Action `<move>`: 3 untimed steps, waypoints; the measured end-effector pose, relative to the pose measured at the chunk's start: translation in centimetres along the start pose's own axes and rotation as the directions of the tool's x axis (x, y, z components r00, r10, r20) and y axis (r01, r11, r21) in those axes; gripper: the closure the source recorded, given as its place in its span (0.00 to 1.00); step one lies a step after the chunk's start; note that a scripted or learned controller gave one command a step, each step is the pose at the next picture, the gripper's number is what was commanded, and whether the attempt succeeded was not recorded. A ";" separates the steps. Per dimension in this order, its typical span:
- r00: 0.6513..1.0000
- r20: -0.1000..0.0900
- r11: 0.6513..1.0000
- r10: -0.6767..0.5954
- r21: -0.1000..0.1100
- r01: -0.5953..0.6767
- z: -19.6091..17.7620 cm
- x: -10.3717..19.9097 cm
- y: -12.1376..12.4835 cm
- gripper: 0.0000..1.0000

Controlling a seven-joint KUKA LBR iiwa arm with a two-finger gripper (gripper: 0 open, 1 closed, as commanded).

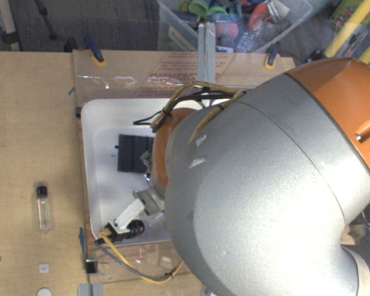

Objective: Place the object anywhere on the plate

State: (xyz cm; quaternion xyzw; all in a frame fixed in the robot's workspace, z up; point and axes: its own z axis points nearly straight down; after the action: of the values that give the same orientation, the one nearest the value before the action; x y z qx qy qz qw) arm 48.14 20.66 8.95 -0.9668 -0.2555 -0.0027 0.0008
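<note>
Camera view from above gives me the grey arm (pixel 271 190) bulging across the right and near side, with an orange band (pixel 342 97) at far right. To its left I have a white bin (pixel 89 165). A flat black square (pixel 133 153) lies on the bin's floor, about midway between the far and near walls, and its right edge runs under the arm's wrist. The gripper (pixel 149 179) sits low in the bin, just right of the black square and slightly nearer. The arm's body covers most of it, so I cannot tell whether it is released or clenched, or whether it touches the square. Well left of the bin, on the tan bench (pixel 24 116), a small clear vial (pixel 43 207) with a dark cap lies by itself. Past the bench's far edge stands a clear tub (pixel 172 17) of coloured toys.
</note>
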 end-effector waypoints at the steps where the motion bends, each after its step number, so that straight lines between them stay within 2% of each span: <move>1: 0.920 0.007 0.920 -0.391 0.003 0.391 -4.7 2.9 2.3 1.00; 2: 0.787 0.005 0.787 -0.617 0.005 0.617 -0.2 -2.9 5.4 1.00; 3: 0.375 0.002 0.375 -0.927 0.006 0.927 -2.8 -0.6 2.3 1.00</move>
State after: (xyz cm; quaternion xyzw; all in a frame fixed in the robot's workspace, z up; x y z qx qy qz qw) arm 48.76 18.37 11.77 -0.6586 -0.7525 0.0002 0.0004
